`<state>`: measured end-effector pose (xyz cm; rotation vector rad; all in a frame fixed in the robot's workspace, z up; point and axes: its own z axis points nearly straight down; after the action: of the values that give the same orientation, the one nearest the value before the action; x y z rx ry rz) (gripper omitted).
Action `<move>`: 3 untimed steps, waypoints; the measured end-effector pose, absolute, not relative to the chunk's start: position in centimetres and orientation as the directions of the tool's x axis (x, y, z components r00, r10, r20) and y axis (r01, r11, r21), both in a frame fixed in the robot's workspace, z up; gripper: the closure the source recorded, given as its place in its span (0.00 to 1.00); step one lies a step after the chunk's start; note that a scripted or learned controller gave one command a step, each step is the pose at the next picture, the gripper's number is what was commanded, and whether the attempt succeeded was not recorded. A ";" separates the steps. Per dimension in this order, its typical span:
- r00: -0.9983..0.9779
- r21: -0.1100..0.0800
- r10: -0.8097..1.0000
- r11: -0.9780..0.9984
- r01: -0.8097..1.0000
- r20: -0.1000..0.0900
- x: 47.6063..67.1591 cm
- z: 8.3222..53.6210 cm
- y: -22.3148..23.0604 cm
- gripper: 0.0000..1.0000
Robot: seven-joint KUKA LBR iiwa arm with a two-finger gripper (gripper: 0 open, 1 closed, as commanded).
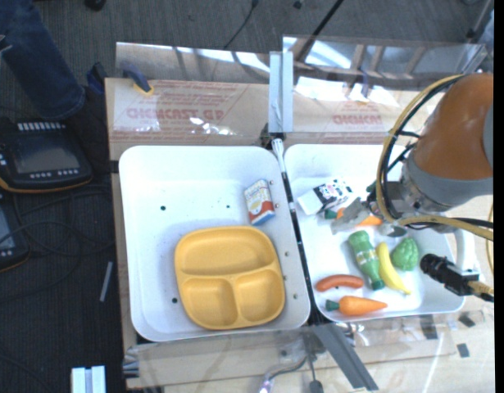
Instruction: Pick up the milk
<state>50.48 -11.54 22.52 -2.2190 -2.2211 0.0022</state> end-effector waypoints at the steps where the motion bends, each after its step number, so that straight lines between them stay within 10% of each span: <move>1: -0.011 -0.001 1.000 0.011 1.000 -0.002 57.9 18.4 -22.4 0.00; 2: 0.183 0.006 0.983 -0.183 0.983 -0.001 50.8 9.5 -21.8 0.00; 3: 0.184 0.006 0.983 -0.184 0.983 -0.002 50.8 10.5 -21.8 1.00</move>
<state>50.79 -21.82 10.49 -2.4216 -2.0109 -0.0040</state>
